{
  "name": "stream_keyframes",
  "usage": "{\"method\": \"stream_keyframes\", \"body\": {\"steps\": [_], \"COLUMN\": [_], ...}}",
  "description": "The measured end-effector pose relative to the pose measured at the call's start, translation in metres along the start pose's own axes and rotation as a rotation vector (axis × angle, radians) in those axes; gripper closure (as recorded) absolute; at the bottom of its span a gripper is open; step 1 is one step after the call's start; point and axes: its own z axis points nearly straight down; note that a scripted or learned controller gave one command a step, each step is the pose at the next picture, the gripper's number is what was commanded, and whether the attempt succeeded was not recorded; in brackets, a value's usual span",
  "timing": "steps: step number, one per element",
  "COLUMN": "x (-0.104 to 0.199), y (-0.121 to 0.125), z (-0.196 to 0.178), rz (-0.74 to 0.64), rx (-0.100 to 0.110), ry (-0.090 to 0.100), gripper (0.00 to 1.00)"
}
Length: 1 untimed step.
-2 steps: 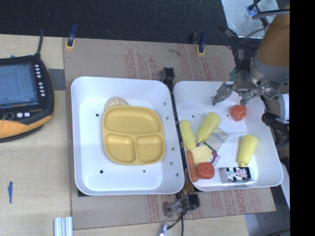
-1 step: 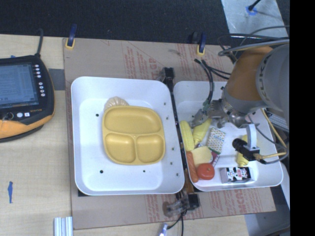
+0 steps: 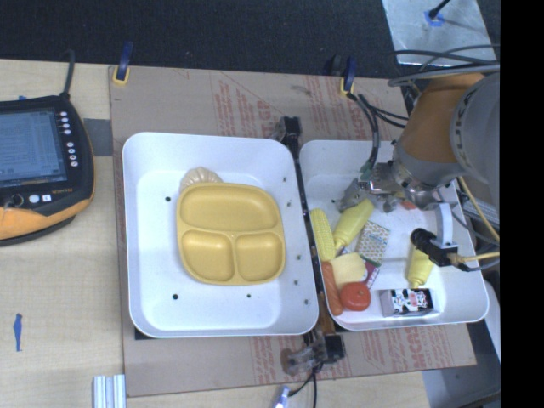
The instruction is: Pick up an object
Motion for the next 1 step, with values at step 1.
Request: {"method": "stream_keyframes", "body": {"steps": [1], "x": [-0.0007], "y": [0.0], "z": [-0.0104], "rz": [-0.003], "rx": [0.002], "ry": [-0.001], "gripper": [1.0]}}
